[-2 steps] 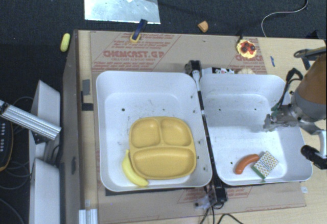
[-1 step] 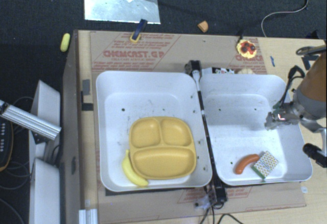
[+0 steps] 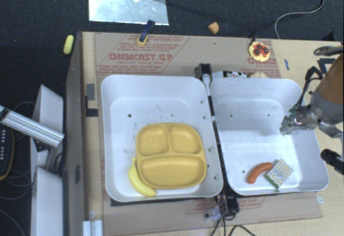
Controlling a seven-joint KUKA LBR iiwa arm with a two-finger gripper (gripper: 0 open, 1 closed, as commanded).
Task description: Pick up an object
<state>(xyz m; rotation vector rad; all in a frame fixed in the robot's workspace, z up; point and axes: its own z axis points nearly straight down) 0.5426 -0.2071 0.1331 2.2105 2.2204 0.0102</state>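
Nearest the camera, at the 6 o'clock edge of the right white plastic bin (image 3: 236,95), lie an orange sausage-shaped toy (image 3: 259,171) and, touching its 3 o'clock end, a small green-and-white patterned box (image 3: 280,172). In the left white plastic bin (image 3: 115,95), a yellow three-compartment plastic tray (image 3: 171,155) rests toward 6 o'clock, with a yellow toy banana (image 3: 138,180) tucked against its 7 o'clock rim. Any of these could serve as the object to pick up; the sausage and box are nearest the pincer.

The metal two-finger pincer (image 3: 293,123) sits low at the right bin's 3 o'clock wall, toward 1 o'clock from the box, nothing visible between its tips; whether the tips are spread or pressed together cannot be told. A good grasp would probably centre over the sausage, straddle its short axis and keep clear of the touching box.

The grey arm (image 3: 329,92) enters from 3 o'clock, wrist angled down and toward 9 o'clock. Farther off, at 12 o'clock, the cardboard-covered desk (image 3: 161,52) carries a small red-and-yellow toy (image 3: 259,50).
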